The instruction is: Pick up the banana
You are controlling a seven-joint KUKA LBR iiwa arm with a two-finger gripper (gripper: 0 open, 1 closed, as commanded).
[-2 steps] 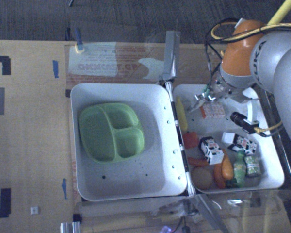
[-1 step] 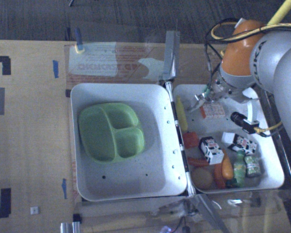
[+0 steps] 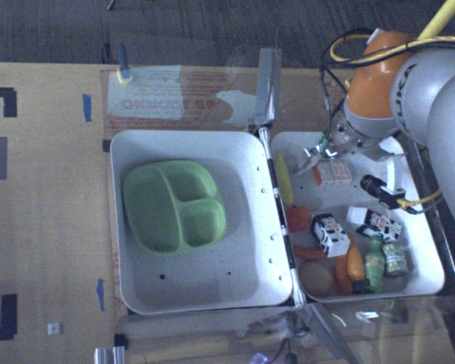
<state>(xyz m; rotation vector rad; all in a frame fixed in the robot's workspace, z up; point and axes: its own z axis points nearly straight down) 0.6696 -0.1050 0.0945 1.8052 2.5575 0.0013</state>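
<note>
Here the banana [image 3: 283, 177] lies along the left wall of the right bin [image 3: 432, 275], near its far corner. The gripper [image 3: 317, 158] hangs just beside it over the bin's far end, and whether its fingers are spread or pressed together cannot be told.
</note>
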